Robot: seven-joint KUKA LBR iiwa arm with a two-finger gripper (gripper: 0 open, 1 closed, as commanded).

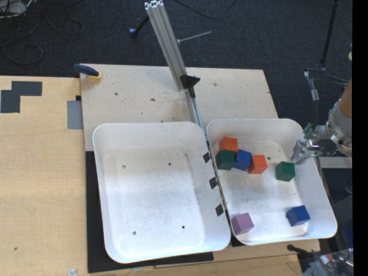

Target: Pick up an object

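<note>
— Dark carpet with loose cables surrounds the bench (230,91), doesn't it?

— Yes, and on the pale bench top sit two shallow white bins side by side: the left bin (115,137) and the right bin (322,223). A slanted aluminium bar (167,39) rises behind them, and a small blue and yellow clamp (87,71) lies at the bench's far left corner.

— Where are the objects?

— All in the right bin. An orange cube (229,144) sits touching a dark green cube (226,160), with a blue cube (243,159) and a second orange cube (257,164) clustered just beside them. A green cube (285,171) stands apart toward the right wall, a blue block (298,215) rests near the front right corner, and a purple cube (242,223) lies by the front left corner.

— And the arm?

— It reaches in from the right; the gripper (301,150) hangs over the right bin's right rim, just above the green cube in the view.

— Are its fingers spread or pressed together?

— One cannot tell; the metal tips are too small and blurred. No cube is seen between them.
</note>
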